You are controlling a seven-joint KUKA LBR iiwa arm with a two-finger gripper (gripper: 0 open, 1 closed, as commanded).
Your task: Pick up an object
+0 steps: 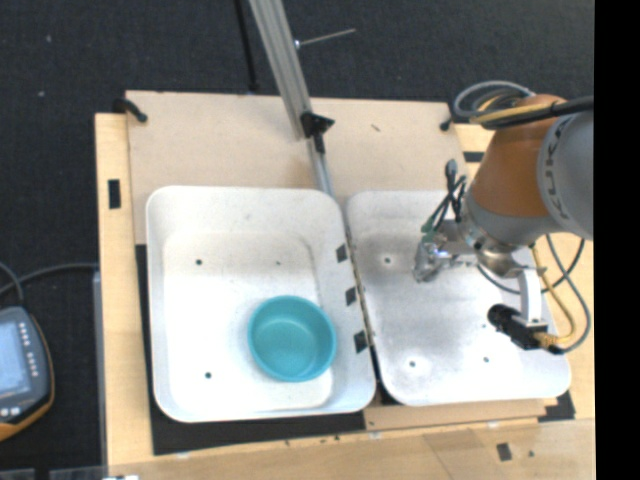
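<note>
A turquoise bowl (291,338) sits upright in the left bin (190,228), near its front right corner. My gripper (430,265) hangs low over the right bin (440,368), in that bin's upper middle, well to the right of the bowl. Its fingers point down toward the bin floor and I see nothing between them. The grey arm with its orange band (515,173) comes in from the right above the gripper.
A slanted metal pole (285,63) runs from the top of the view down to the gap between the bins. Cables and a black connector (515,328) hang off the wrist over the right bin. A handheld pendant (20,363) lies at far left.
</note>
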